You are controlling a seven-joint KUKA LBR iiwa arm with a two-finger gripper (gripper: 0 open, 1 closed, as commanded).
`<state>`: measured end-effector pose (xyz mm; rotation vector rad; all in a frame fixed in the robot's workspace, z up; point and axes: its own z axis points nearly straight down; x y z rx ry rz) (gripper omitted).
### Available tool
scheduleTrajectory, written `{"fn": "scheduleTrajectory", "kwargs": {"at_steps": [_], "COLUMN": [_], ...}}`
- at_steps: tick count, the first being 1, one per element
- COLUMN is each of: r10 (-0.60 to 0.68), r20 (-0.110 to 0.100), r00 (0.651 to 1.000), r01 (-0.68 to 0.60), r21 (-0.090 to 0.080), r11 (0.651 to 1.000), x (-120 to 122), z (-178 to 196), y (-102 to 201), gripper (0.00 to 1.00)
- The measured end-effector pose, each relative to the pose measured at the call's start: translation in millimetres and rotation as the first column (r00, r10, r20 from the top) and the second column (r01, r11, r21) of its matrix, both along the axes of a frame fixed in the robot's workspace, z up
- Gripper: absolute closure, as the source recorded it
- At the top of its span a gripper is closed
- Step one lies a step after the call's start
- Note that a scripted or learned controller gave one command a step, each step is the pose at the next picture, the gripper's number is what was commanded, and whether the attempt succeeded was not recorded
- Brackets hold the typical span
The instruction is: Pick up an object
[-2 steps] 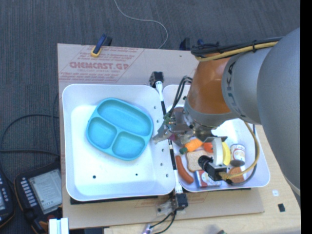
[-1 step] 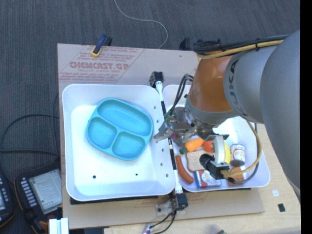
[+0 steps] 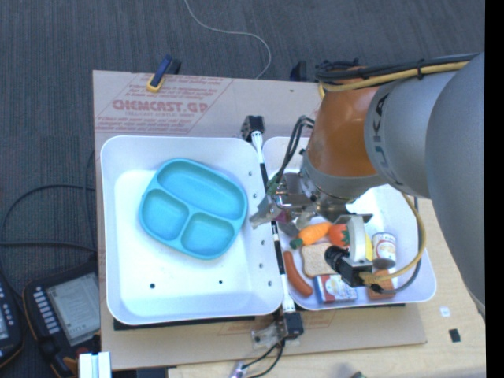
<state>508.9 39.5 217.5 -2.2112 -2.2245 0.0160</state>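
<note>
The grey metal two-finger gripper [image 3: 272,207] hangs near the centre of the frame, just over the wall between the two bins, under the orange band of the arm [image 3: 346,140]. I cannot tell how the gripper is set, because the wrist covers much of it, and I see no object in it.

The things to pick lie in the right white plastic bin [image 3: 421,286], in the lower right of the frame: an orange toy carrot [image 3: 313,233], a brown toy sausage [image 3: 295,272], a tan slice of toy bread [image 3: 315,260], a small white box with a red and blue label [image 3: 337,290] and a small bottle with a red label [image 3: 385,246]. They are packed close together, some touching.

In my judgement the risk is that the gripper comes down on the bin wall, or between two crowded items, and closes on nothing or pushes them aside. The round carrot can also slip.

The left white bin [image 3: 110,211] holds a light blue plastic tray with three compartments [image 3: 193,209]. Both bins rest on a brown cardboard sheet [image 3: 165,109], and around it is dark grey carpet [image 3: 63,38] with a thin white cable [image 3: 228,31] in the upper part.
</note>
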Motion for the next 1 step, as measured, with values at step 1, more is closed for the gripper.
{"fn": "scheduleTrajectory", "kwargs": {"at_steps": [1], "r10": [0.001], "r20": [-0.002], "r00": [1.000], "r01": [-0.001], "r21": [-0.001], "r11": [1.000], "x": [0.5], "z": [8.7], "y": [0.0], "gripper": [1.00]}}
